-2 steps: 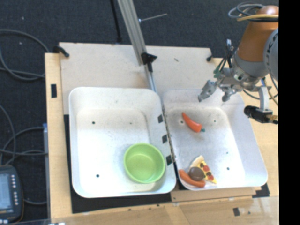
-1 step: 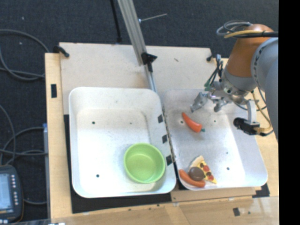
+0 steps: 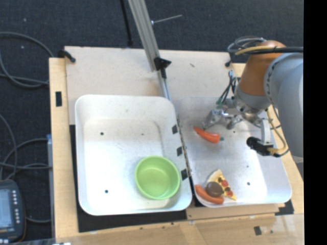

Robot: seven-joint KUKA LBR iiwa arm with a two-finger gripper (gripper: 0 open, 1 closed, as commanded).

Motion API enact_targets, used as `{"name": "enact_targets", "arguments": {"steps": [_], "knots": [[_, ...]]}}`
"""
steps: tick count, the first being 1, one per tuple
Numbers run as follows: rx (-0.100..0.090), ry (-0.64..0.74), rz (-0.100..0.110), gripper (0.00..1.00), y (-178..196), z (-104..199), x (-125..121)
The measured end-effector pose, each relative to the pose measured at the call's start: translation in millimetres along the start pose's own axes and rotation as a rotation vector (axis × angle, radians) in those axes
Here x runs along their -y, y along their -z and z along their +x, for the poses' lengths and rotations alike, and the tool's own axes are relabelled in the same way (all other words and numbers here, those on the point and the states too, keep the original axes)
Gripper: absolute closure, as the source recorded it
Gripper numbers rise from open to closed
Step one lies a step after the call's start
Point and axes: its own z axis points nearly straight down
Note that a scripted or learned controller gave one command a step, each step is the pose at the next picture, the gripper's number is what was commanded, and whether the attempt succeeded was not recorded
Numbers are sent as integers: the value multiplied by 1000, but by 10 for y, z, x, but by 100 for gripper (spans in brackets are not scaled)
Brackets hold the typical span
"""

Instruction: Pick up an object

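The toy food pile point(image 3: 215, 189) lies at the right bin's point(image 3: 276, 185) near rim, while the gripper point(image 3: 218, 117) hangs just above the orange carrot point(image 3: 207, 135) mid-bin, apparently approaching, whether clenched or released I cannot tell, needing a short descent with open floor around.

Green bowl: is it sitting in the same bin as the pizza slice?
No. The green bowl sits in the left bin, while the pizza slice lies in the right bin.
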Motion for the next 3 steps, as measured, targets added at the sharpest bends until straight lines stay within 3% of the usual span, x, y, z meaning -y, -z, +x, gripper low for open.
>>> {"name": "enact_targets", "arguments": {"steps": [1, 3], "knots": [[0, -1, -9, 100, 152, -6, -24], [-2, 5, -10, 100, 1044, 36, -49]]}}
